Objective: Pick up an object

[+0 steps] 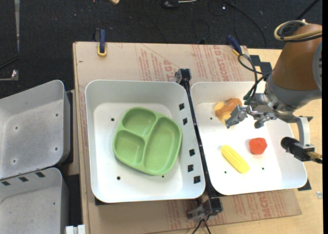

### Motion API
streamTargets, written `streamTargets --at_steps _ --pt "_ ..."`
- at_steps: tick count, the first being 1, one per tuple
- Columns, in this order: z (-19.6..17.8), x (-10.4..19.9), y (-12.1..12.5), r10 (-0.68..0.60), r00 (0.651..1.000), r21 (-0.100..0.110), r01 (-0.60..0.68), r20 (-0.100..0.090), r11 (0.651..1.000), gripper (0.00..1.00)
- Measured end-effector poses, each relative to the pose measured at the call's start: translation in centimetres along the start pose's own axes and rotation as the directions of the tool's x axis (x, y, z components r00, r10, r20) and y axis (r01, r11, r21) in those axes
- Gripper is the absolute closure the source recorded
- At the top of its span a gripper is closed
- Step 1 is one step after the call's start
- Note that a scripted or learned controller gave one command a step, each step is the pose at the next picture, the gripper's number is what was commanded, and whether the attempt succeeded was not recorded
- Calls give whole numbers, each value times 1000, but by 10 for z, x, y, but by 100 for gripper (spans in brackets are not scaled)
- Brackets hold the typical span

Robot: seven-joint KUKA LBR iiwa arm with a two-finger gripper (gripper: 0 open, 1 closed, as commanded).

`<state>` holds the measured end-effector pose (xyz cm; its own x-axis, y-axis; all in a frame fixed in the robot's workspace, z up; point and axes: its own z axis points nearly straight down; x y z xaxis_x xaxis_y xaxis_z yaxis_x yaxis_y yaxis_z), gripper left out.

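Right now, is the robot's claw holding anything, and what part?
It cannot be told. The gripper sits right beside the orange-yellow toy in the right bin, but a hold isn't clear. The red toy and corn lie apart.

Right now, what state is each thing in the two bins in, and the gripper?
Green divided plate: lying flat, right way up, in the left bin.
Orange-tan item: in the right bin, near its back, beside the gripper.
Yellow corn: lying flat in the right bin, untouched.
Red item: resting in the right bin, untouched.
Gripper: low by the orange-tan item; grasp unclear.
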<state>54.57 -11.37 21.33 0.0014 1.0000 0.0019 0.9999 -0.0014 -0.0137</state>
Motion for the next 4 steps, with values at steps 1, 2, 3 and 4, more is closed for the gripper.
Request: streamTargets --at_steps 1,2,3,4 --pt "-7 0 3 -2 1000 -13 2 2 1000 0" --pt "52 8 9 -1 1000 -9 1 1 1000 0" --pt "115 10 9 0 1000 -11 0 1 1000 0" --pt "121 10 8 0 1000 -12 0 2 1000 0"
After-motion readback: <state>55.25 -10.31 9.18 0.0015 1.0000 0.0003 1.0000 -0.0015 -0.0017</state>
